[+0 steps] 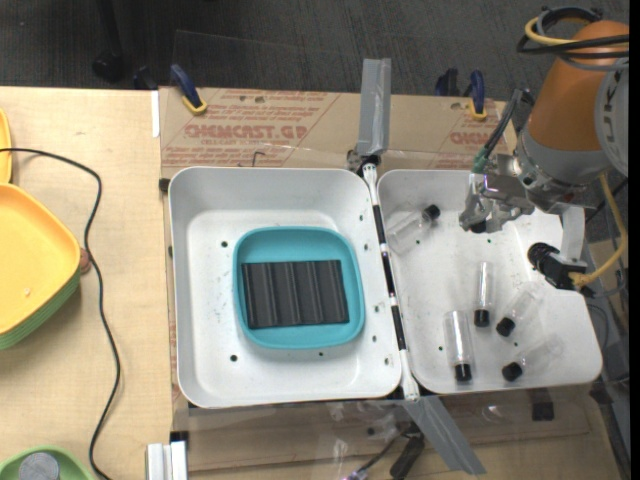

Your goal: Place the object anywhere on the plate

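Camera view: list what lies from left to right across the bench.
Yellow dish → black cable → left bin → teal plate → divider between the bins → right bin with its clear vials, the gripper above its far part.
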`<state>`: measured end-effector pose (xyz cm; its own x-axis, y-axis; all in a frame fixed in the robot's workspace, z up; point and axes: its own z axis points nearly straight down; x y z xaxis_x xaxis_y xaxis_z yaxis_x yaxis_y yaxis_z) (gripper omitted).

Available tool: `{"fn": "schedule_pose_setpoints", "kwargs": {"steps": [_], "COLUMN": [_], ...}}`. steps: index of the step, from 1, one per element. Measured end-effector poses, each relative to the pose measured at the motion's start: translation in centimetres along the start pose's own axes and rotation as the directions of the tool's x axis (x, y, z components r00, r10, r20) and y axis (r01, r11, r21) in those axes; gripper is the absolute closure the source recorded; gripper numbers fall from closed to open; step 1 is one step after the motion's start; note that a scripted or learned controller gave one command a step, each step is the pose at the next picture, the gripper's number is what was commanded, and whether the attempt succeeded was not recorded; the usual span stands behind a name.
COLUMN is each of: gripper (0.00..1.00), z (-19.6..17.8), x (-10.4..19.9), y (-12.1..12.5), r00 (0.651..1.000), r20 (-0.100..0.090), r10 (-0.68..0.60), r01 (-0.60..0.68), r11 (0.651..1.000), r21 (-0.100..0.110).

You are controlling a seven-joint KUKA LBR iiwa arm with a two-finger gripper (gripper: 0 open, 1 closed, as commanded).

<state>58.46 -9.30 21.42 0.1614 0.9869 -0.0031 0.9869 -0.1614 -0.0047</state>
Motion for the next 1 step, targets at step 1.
{"fn": "schedule_pose_setpoints", "kwargs": {"steps": [1], "gripper": [0.0], "z": [-0.01], "x": [0.0], "y": [0.01], "r00": [1.0], "r20": [0.0], "r10": [0.001], "r01": [-0.001], "r11": [1.0], "r21": [0.0]}}
